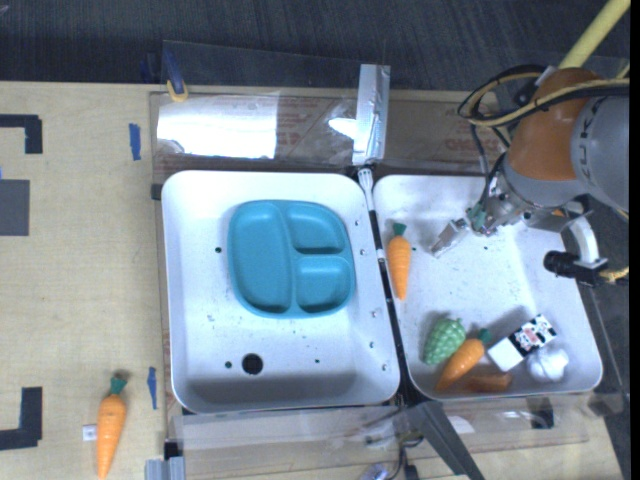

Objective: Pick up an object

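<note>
On the far left, a toy carrot (110, 420) lies on the wooden bench (70, 268), outside both bins. Next comes the left bin (190, 368). A blue tray (292, 256) with three sections sits flat in it.

Then comes the right bin (580, 368), where the toys are. A second carrot (399, 262) lies by the bin's left wall, with its green top pointing to the back. Near the front sits a bumpy green toy (443, 339). Touching it on its right is a third carrot (461, 359), lying at a slant. Under that one lies a flat brown thing (488, 379). Just beside them is a black and white toy (528, 339), and a small white toy (548, 366) sits in the front right corner.

The gripper (448, 236) hangs over the back part of the right bin, on the end of the grey and orange arm (560, 138). It is too small and blurry to tell how wide it stands. Nothing can be seen in it.

The second carrot looks like the best thing to pick. It lies alone and is the nearest toy to the gripper. To do it well, the gripper should go right over the carrot's middle, turn so it squeezes across the thin way, and come straight down. It should mind the bin wall just beside the carrot. The toys in the front pile touch each other, so a grab there could slip.
</note>
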You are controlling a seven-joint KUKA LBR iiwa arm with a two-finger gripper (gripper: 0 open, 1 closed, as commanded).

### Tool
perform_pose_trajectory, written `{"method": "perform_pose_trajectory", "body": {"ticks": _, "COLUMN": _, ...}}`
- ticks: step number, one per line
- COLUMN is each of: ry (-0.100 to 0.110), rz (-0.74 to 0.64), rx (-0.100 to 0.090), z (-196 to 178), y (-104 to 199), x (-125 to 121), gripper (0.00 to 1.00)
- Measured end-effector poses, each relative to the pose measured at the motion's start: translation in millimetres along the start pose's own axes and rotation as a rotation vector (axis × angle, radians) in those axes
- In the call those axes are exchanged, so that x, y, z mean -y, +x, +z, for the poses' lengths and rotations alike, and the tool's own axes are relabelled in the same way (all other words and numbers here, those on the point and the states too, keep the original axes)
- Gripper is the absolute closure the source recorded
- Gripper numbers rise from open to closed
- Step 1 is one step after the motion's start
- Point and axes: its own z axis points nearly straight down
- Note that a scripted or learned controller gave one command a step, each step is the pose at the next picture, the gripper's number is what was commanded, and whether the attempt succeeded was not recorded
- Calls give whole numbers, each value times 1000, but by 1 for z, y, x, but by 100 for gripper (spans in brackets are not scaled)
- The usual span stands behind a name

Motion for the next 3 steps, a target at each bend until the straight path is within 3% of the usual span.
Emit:
{"method": "perform_pose_trajectory", "body": {"ticks": 1, "ry": -2, "rz": -186, "rx": 1, "z": -1, "y": 72, "x": 69, "gripper": 0}}
{"method": "perform_pose_trajectory", "body": {"ticks": 2, "ry": -6, "rz": 29, "rx": 2, "z": -102, "y": 75, "x": -33, "gripper": 0}}
{"method": "perform_pose_trajectory", "body": {"ticks": 3, "ry": 2, "rz": 37, "rx": -1, "z": -99, "y": 98, "x": -37, "gripper": 0}}
